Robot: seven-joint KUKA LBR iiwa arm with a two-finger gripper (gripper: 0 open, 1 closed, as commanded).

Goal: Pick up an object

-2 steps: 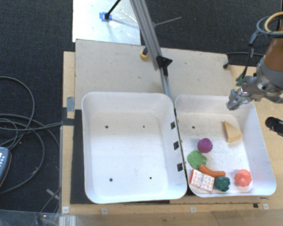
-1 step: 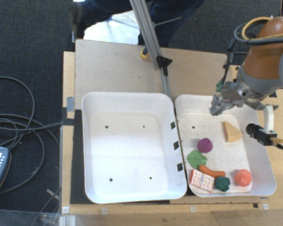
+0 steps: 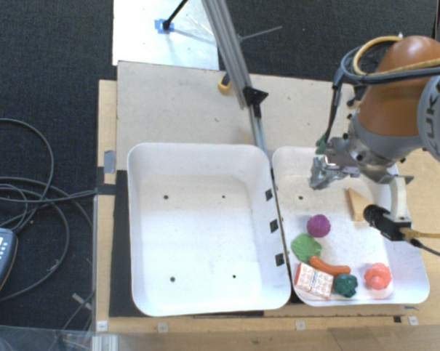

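In the camera view the gripper (image 3: 323,173) hangs over the back part of the right bin (image 3: 297,163), above bare white floor, with nothing between its fingers that I can make out. The metal parts at its tip are small and bunched together from this slanted angle, so I cannot tell how far apart the fingers stand, nor whether they touch the bin floor or hover above it.

The candidates for picking lie toward the front of the same bin. A purple ball (image 3: 319,226) sits nearest, a little in front of the gripper. Just beyond it comes a green leaf-shaped piece (image 3: 305,247), then an orange carrot-like stick (image 3: 330,267), a red-and-white box (image 3: 314,281), a dark green broccoli-like piece (image 3: 345,285) and an orange-red round piece (image 3: 378,277), all crowded near the front rim. A tan wedge (image 3: 356,205) lies to the side, close by the arm's cabling. The left bin (image 3: 140,160) stands beside it on the counter (image 3: 180,97).

I judge this to be the approach step: nothing is grasped yet. The next move calls for shifting toward the front of the bin over one piece, the purple ball being the closest and most separate, then descending with the fingers spread on both sides of it.
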